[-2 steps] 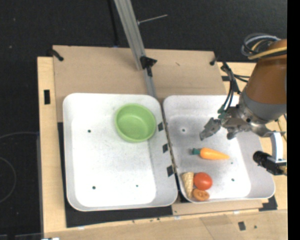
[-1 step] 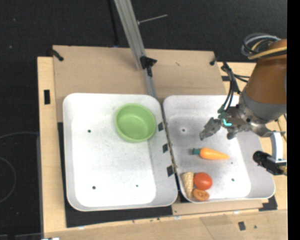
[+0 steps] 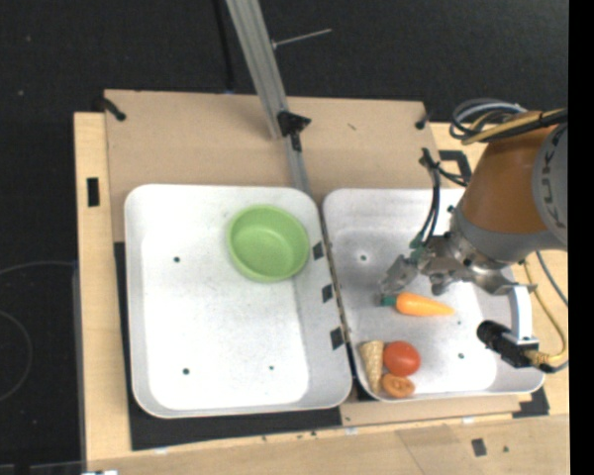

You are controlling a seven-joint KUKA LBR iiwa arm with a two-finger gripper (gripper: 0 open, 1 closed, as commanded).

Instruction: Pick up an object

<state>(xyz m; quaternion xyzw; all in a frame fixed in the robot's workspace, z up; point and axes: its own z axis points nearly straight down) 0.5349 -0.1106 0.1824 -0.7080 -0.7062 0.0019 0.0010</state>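
Arm cut off at right edge — tool fingers too small to read

Two white bins side by side, wooden bench, metal pole

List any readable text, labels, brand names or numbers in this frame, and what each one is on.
None can be read. The round green plastic bowl, the orange toy carrot, the red toy tomato and both shallow white bins carry no visible writing.
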